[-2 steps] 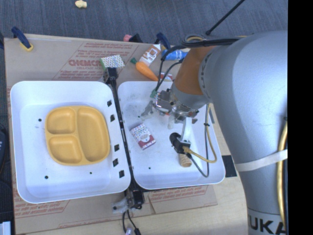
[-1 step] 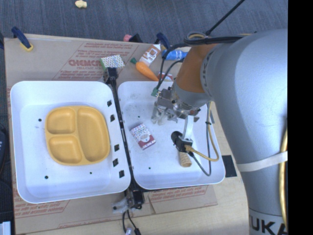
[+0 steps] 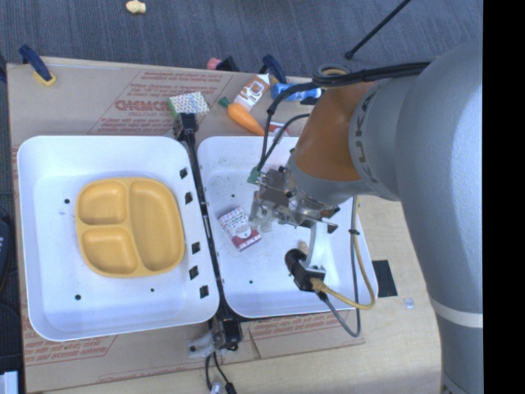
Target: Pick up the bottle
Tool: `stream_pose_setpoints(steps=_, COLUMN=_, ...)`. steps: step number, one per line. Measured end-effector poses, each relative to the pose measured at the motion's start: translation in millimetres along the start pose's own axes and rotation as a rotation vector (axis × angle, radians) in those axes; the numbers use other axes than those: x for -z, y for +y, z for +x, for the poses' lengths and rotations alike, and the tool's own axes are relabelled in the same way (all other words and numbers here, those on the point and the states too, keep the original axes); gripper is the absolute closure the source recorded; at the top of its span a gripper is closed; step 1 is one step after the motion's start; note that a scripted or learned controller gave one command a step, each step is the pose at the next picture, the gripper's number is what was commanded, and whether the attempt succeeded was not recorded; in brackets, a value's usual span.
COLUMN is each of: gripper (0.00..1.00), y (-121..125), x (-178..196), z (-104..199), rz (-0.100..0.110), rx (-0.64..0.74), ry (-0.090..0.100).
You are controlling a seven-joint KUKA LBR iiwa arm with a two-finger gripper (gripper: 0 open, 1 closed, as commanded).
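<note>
1. Whether the jaws are spread or closed cannot be told, because the gripper (image 3: 264, 212) is seen from above and is largely covered by its own metal housing and by the arm's orange band (image 3: 332, 138).
2. The gripper is seen low over the right bin (image 3: 238, 298), just beside a small red-and-white checked packet (image 3: 238, 226) lying on the bin floor.
3. Nothing is seen held in the gripper.
4. The bottle (image 3: 248, 95), small and white with an orange and red label, lies on its side on the cardboard (image 3: 123, 97) behind the bins, near the back rim of the right bin and touching or just beside an orange carrot-shaped toy (image 3: 245, 119).
5. The bottle is well apart from the gripper, so the task is judged not yet begun in any useful sense: approach, grasp and lift are all left.
6. A yellow divided plate (image 3: 130, 226) rests in the left bin (image 3: 49, 318), and a small checked box (image 3: 188, 103) stands on the cardboard near the bins' shared corner.
</note>
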State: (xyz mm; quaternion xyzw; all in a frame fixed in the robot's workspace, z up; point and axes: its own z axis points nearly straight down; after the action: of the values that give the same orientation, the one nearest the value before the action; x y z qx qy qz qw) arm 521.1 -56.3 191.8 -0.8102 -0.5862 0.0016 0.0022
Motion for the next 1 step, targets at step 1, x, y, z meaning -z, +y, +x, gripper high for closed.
stream_pose_setpoints(steps=1, gripper=1.0, y=-45.0, x=-1.0, z=-9.3, rz=0.001, rx=0.025, ry=-0.001)
